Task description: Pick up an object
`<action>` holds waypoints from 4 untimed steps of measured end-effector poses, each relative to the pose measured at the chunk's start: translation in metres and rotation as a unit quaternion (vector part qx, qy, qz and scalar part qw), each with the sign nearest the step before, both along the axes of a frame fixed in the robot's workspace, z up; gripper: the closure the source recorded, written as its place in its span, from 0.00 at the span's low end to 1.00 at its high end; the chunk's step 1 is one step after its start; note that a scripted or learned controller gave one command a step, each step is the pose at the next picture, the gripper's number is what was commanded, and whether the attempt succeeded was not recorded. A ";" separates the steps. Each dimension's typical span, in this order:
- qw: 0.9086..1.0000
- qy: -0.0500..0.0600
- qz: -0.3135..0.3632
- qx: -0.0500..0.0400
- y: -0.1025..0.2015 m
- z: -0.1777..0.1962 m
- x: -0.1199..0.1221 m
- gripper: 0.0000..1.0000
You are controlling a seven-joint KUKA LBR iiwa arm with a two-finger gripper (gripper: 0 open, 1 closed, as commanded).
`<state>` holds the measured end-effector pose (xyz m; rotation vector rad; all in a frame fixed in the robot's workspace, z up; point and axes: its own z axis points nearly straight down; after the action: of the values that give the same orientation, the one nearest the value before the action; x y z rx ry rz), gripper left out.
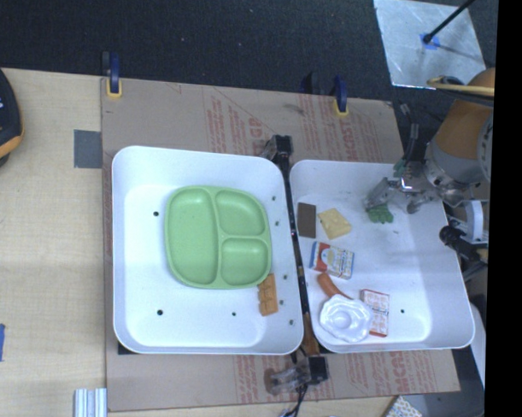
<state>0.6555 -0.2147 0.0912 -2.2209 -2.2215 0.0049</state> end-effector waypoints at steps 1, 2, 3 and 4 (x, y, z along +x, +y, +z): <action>1.000 0.001 0.004 0.001 0.038 0.001 0.001 0.00; 1.000 -0.001 0.000 0.000 0.001 0.027 0.001 0.00; 1.000 0.001 0.003 0.001 0.035 0.028 0.001 0.00; 1.000 0.002 0.002 0.000 0.028 0.000 0.000 0.00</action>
<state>0.6558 -0.1868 0.0908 -2.2136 -2.2239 0.0082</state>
